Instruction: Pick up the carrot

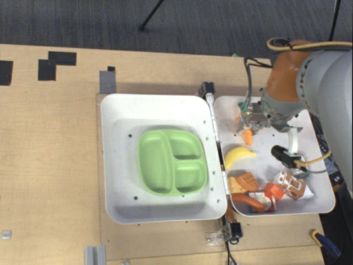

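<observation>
My end effector [249, 121] hangs right above the carrot [247, 136], whose long axis runs toward me; I cannot tell how it is set

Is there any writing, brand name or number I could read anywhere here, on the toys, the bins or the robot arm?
None can be read.
Small packet in the right bin: brown and white print, too blurred to read.
Orange and red items beside it: any print is too small to tell.
Green tray, left bin, arm: no lettering visible.
</observation>
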Controlling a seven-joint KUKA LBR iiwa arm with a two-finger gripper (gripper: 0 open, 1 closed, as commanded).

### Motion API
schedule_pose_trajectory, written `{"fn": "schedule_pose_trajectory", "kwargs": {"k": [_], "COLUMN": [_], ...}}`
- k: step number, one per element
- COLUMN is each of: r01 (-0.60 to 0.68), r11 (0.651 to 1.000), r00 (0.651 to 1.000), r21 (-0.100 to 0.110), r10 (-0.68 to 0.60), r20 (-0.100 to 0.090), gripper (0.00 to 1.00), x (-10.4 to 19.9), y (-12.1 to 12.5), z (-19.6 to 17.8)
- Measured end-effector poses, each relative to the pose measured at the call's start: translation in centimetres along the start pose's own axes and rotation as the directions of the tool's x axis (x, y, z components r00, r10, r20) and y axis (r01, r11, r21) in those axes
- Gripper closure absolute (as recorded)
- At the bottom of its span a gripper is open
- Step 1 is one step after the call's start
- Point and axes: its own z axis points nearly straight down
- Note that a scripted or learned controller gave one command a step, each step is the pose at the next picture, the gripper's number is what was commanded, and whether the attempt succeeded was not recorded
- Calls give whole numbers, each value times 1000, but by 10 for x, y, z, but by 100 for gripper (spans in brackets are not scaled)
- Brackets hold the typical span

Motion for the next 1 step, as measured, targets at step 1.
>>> {"fn": "schedule_pose_trajectory", "kwargs": {"k": [1], "r01": [75], "r11": [997], "r00": [997], "r21": [-3], "r10": [-75], "r20": [0], "gripper": [100], "x": [32], "y": [-35], "z": [-152]}}
